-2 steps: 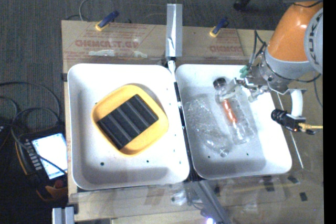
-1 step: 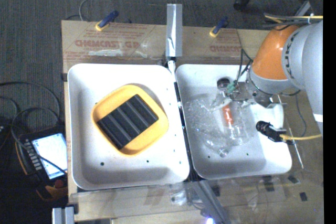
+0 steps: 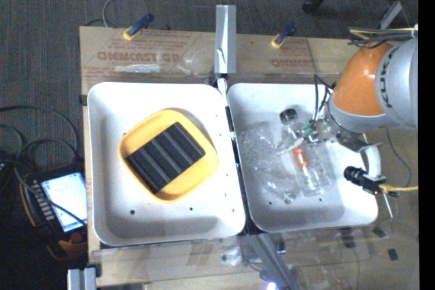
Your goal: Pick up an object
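Observation:
A clear plastic bottle (image 3: 304,154) with a black cap and a red label lies in the right bin (image 3: 353,214), cap toward the back. Crumpled clear plastic (image 3: 262,149) lies to its left. In the left bin (image 3: 109,112) rests a yellow rounded block (image 3: 169,153) with a black ridged top. My gripper (image 3: 317,131) is low over the right bin, beside the bottle's upper part, under the orange-banded wrist (image 3: 363,88). The wrist hides most of it.
A metal divider post (image 3: 225,37) stands at the back between the bins. Two blue-and-yellow clamps (image 3: 138,26) hold the cardboard backboard. Cables and a black plug (image 3: 360,178) hang by the right bin's right wall.

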`<action>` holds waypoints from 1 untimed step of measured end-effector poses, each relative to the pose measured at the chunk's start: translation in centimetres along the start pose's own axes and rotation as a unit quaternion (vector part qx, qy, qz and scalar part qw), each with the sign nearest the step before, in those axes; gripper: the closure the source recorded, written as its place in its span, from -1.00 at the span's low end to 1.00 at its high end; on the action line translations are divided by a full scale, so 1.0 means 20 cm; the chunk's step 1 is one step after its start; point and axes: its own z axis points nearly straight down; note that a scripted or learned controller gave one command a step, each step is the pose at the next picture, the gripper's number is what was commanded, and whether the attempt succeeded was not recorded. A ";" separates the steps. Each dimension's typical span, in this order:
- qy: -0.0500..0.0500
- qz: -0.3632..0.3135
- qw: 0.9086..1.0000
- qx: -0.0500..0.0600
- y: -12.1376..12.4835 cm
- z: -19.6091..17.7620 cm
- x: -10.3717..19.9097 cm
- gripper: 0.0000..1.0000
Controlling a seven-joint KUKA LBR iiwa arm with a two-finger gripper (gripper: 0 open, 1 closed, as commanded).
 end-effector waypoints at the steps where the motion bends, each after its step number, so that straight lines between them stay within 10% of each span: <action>1: 0.001 0.000 1.000 0.000 0.00 -0.05 0.00 1.00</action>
